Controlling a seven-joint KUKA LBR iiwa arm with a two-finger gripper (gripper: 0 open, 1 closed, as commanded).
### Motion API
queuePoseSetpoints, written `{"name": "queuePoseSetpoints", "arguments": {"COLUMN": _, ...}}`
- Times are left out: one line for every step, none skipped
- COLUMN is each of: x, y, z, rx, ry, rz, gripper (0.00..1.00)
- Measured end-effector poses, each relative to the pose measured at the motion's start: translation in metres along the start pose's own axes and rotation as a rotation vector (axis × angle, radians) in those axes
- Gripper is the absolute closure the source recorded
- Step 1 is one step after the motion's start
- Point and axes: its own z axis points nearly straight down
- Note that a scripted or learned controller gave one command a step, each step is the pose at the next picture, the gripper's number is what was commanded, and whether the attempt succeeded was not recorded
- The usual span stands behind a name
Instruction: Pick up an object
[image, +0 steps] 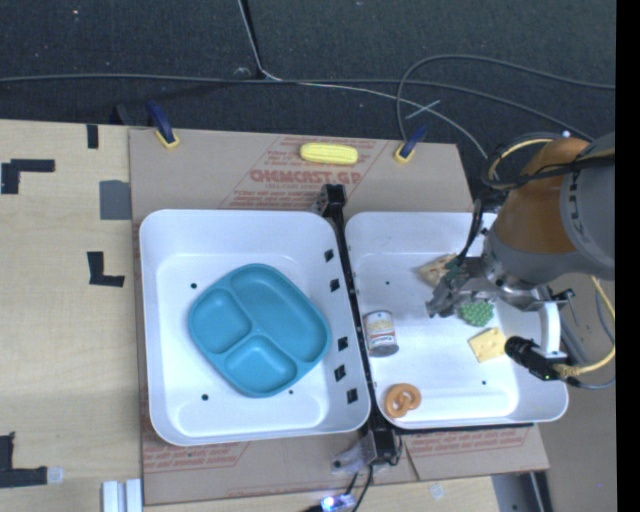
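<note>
Grey arm over right bin, claw beside green ball: we judge the approach step. We cannot tell its opening; next comes a descent and closing.

Only readable bit is the red print on the cardboard sheet under the bins, near its far edge: looks like "CHEMCAST GP". The small can has a label, but it's too tiny to read.

Probably a robotics lab: clamped cardboard, loose cables, taped bench.
</note>
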Motion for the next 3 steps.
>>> {"name": "queuePoseSetpoints", "arguments": {"x": 0.003, "y": -0.009, "z": -0.05, "rx": -0.002, "ry": -0.001, "rz": 0.0, "gripper": 1.0}}
{"name": "queuePoseSetpoints", "arguments": {"x": 0.003, "y": -0.008, "z": -0.103, "rx": -0.003, "ry": -0.001, "rz": -0.001, "gripper": 1.0}}
{"name": "queuePoseSetpoints", "arguments": {"x": 0.058, "y": 0.004, "z": -0.108, "rx": 0.001, "ry": 0.001, "rz": -0.004, "gripper": 1.0}}
